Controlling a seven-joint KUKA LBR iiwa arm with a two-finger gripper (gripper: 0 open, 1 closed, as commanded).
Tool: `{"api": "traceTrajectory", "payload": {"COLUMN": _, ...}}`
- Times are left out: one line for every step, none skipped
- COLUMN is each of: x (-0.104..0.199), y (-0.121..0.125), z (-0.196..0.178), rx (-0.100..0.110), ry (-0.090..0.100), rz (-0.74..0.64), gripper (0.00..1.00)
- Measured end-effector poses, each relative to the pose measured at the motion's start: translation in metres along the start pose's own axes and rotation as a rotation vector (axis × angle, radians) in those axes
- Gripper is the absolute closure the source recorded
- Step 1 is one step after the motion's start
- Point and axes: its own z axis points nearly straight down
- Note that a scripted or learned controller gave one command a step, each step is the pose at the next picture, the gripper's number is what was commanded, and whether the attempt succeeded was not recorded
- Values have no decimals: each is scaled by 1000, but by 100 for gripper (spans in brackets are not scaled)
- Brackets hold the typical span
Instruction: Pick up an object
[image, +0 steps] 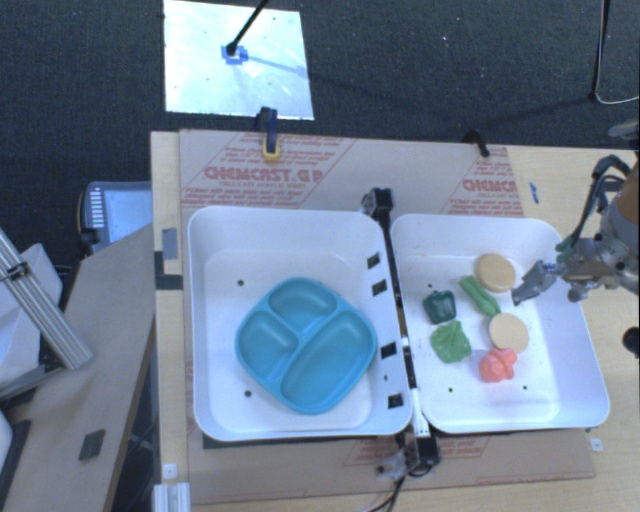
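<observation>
Right now the grey two-finger gripper (545, 281) sits over the right shallow white plastic bin (570, 400), near that bin's right wall, with the arm coming in from the right. One dark fingertip (527, 285) pokes left toward the toys; cannot tell if the fingers are open or closed, and nothing shows between them. Nothing is lifted.

All the toy pieces lie inside the right bin, left of the gripper. Round tan toy biscuit (495, 271) is the closest to the fingers, just beside the fingertip, toward the bin's back. Long green toy bean pod (479, 297) lies tilted, touching or almost touching the biscuit's lower left edge. Dark green toy pepper (438, 306) sits left of the pod, near the bin's left wall. Light green leafy toy vegetable (451, 342) is just in front of the pepper. Pale cream round toy disc (508, 331) sits below the fingertip, right of the leafy piece. Pink-red toy piece (497, 366) touches the disc's front edge.

Left shallow white plastic bin (215, 250) holds a blue divided plastic plate (305, 345), lying flat in the middle-front of it. Both bins rest side by side on a brown cardboard sheet (330, 165) on the table (620, 330).
</observation>
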Motion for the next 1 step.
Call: {"api": "traceTrajectory", "payload": {"x": 1, "y": 2, "z": -7, "rx": -12, "ry": -2, "rz": -4, "gripper": 0}}
